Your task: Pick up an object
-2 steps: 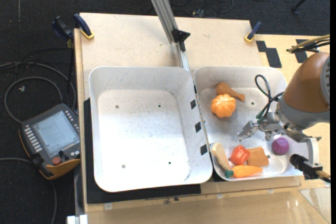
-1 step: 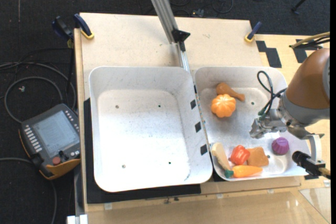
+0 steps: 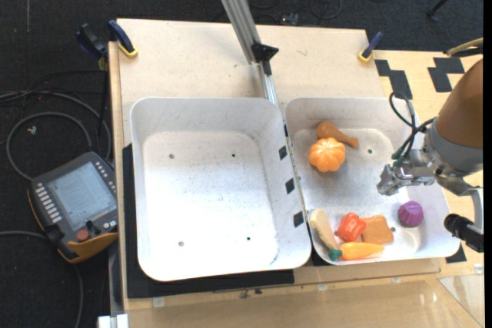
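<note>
The right bin [image 3: 369, 113] holds the objects. An orange pumpkin [image 3: 327, 155] lies in its middle, with a brown-orange piece [image 3: 338, 133] just behind it. Along the front wall lie a beige piece [image 3: 323, 227], a red pepper [image 3: 350, 226], an orange-brown block [image 3: 377, 230] and a carrot [image 3: 361, 250]. A purple round object [image 3: 410, 213] rests at the front right. My gripper [image 3: 388, 182] hangs over the bin's right part, just behind and left of the purple object and right of the pumpkin. Nothing shows in it.
The left bin [image 3: 154, 127] stands beside the right one, sharing a middle wall. A slanted metal rail [image 3: 234, 0] runs from the back down to the bins' join. A teach pendant [image 3: 75, 200] lies off the bench at the left.
</note>
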Motion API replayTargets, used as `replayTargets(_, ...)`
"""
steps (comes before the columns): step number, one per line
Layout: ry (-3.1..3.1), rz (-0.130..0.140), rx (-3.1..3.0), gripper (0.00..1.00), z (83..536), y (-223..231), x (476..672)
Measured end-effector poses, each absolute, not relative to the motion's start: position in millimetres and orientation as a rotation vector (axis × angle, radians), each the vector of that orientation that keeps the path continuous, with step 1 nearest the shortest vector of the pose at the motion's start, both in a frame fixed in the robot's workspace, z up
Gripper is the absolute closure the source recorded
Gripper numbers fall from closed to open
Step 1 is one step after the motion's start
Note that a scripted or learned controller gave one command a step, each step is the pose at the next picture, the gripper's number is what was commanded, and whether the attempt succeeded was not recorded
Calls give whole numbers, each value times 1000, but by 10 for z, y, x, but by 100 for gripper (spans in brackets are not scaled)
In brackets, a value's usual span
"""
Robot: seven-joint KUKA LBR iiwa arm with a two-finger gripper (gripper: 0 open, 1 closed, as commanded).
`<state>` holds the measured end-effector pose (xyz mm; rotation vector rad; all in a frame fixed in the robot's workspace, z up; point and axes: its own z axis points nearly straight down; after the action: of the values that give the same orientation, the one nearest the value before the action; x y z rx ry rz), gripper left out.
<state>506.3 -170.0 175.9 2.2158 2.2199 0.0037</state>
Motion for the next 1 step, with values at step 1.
replayTargets(1,2220,5,2213,100,2393,-1719,5065)
